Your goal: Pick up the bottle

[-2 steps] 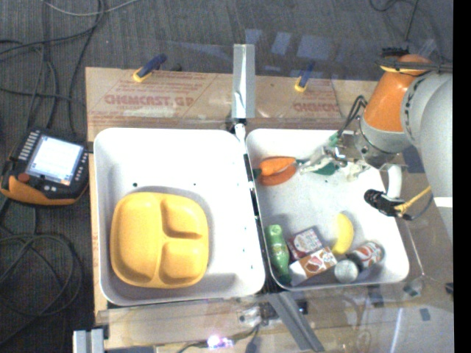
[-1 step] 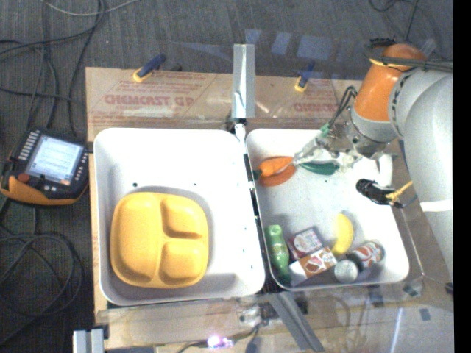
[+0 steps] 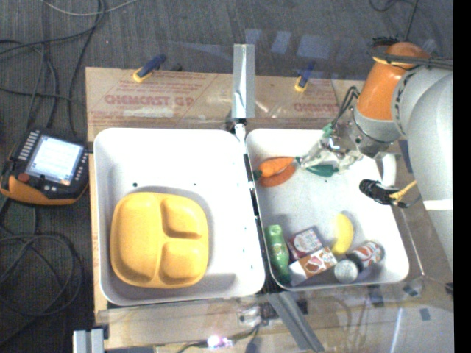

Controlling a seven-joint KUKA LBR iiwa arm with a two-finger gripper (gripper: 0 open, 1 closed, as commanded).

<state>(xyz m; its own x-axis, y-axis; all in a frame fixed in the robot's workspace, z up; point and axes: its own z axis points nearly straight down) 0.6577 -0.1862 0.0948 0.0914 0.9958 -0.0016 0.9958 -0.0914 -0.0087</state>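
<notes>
Arm: grey, reaching in from the right, bent downward.
Wrist: orange band, tilted leftward.
Gripper: low, pointing left.

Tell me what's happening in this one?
The arm reaches in from the right, its gripper low over the back of the right bin, close to a toy carrot. The green bottle lies untouched by the bin's front left wall, beside small cartons, a banana and a can. A yellow tray sits in the left bin.
</notes>
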